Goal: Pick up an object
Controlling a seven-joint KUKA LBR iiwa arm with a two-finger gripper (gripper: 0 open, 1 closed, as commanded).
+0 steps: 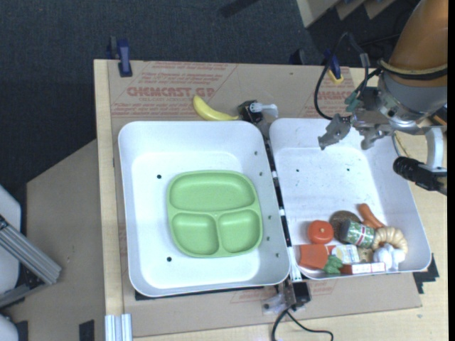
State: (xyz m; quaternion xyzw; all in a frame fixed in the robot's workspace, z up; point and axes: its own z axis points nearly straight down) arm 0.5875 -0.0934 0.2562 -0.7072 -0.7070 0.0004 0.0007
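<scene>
A jumble of small toy foods (353, 246) is lying heaped in the near corner of the right bin (313, 183): a red tomato (320, 231), a dark bottle (357, 233), an orange carrot (370, 215) and a pale ring-shaped pastry (392, 241), all touching.

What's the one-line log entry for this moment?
gripper: open, holding nothing | position: above right bin far end | toy pile: near corner, untouched | green tray: left bin

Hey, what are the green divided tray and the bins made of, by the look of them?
The green tray looks like moulded plastic with a matte finish: even colour, rounded compartment edges, soft highlights. The left bin and the right bin look like thin white plastic, slightly glossy, with rounded rims; I can't be sure.
</scene>
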